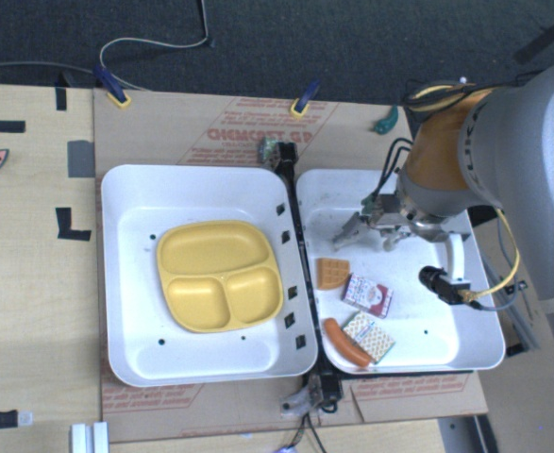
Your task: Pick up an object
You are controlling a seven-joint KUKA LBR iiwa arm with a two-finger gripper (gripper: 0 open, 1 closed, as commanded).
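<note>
My gripper [364, 241] hangs over the upper middle of the right bin [465, 347], its two fingers spread open with nothing between them. Just below its left finger lies a tan waffle-like square [332, 273]. A small red and white box [368, 294] sits to the right of the waffle. Near the bin's front edge lie a sausage [345, 343] and a checkered packet [370, 336], touching each other.
The left bin [130, 253] holds a yellow divided plate [220, 274]. A black divider with clips [293, 253] runs between the two bins. The grey arm with its orange band [446, 149] and cables fills the space above the right bin's far right side.
</note>
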